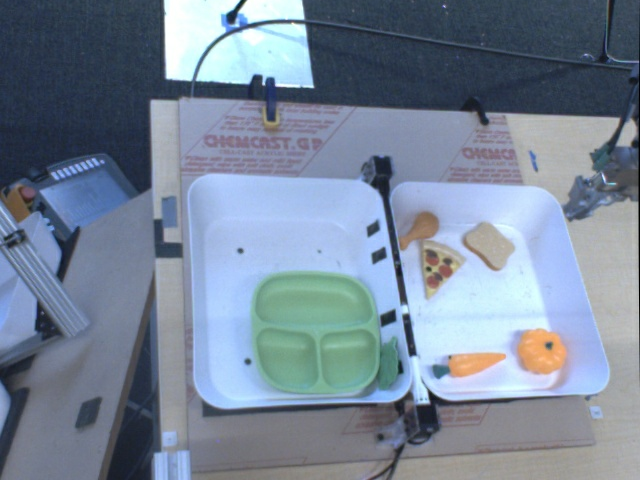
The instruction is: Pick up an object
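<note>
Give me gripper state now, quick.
Gripper: cannot be told from this view; it sits at the right edge, outside the right bin, with nothing seen between it and the food items.

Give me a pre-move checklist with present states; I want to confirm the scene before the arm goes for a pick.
1. Pickable items in the right bin: chicken leg, pizza slice, bread slice, carrot, pumpkin. Ok.
2. Items apart from each other: ok; the chicken leg and pizza slice lie closest.
3. Carrot and pumpkin away from bin walls: not ok, both lie near the front rim.
4. End effector clear of bins: ok, at the right edge.
5. End effector open: cannot tell.
6. Green tray in the left bin, away from the targets: ok.
</note>
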Controlling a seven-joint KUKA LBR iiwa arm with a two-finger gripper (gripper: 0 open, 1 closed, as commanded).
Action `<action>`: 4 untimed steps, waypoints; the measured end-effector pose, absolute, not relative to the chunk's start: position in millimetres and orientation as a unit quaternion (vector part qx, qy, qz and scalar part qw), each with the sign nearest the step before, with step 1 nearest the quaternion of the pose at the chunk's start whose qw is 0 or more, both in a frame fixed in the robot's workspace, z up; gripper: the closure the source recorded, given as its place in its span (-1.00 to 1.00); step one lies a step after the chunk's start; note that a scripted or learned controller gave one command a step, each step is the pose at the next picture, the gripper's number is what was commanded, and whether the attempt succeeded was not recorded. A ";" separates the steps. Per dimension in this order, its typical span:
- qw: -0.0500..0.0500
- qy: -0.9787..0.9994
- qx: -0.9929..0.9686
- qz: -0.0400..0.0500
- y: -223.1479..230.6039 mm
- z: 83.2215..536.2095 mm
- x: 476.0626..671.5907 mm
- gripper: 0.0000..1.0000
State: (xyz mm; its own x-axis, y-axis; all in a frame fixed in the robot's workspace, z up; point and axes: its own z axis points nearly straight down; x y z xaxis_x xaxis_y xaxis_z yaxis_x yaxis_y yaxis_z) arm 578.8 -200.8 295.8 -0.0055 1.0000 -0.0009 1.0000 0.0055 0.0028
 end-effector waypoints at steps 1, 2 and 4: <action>0.000 0.710 0.704 0.001 -146.3 291.1 577.6 1.00; 0.000 0.710 0.704 0.000 -93.8 285.7 558.7 1.00; 0.000 0.710 0.704 0.000 -2.2 272.4 534.2 1.00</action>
